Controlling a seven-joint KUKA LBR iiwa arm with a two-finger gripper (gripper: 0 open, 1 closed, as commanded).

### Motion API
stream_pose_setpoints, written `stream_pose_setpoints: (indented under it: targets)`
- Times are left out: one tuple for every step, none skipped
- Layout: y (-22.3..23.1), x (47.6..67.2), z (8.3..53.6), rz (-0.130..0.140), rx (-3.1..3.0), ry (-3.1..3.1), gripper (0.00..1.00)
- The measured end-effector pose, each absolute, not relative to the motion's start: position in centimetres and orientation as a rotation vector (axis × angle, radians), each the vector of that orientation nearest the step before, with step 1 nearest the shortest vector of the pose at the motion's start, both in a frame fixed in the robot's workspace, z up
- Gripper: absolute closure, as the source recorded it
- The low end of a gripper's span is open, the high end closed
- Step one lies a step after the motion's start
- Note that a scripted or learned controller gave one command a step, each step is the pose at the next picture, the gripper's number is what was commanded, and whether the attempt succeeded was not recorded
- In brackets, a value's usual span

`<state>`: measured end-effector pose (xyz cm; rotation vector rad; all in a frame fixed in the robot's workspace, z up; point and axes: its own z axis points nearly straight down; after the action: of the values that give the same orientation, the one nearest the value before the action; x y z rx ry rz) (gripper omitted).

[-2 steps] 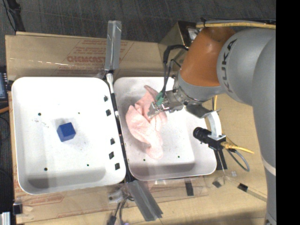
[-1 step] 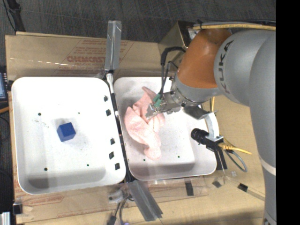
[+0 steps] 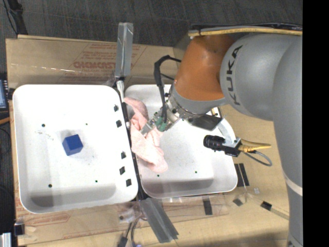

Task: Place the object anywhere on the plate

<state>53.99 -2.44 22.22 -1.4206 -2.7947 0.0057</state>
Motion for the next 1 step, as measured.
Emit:
stream_pose_setpoints:
  targets:
    - [3.23, 52.42, 21.90, 0.005, -0.825, -3.024, 1.00]
